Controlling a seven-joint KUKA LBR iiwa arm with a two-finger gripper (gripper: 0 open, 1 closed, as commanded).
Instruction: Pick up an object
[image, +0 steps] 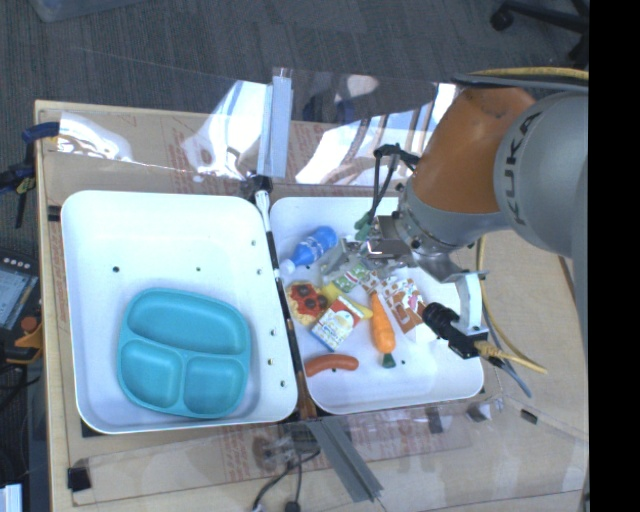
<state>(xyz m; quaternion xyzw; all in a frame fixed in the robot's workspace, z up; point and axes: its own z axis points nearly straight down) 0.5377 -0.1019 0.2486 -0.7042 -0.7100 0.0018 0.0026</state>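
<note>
Hanging over the top of the right bin (455, 385), the hand (372, 248) is low among the toys, and I cannot tell what state it is in. The toy carrot (382, 324) lies just below the hand, nearer the bin's front edge, its long side pointing away from the hand.

A brown bench (100, 145) carries two white bins side by side: the left bin (90, 230) toward the bench's left edge, the right bin (440, 385) beside it, touching. Clear plastic sheeting (225, 125) lies along the far edge.
</note>
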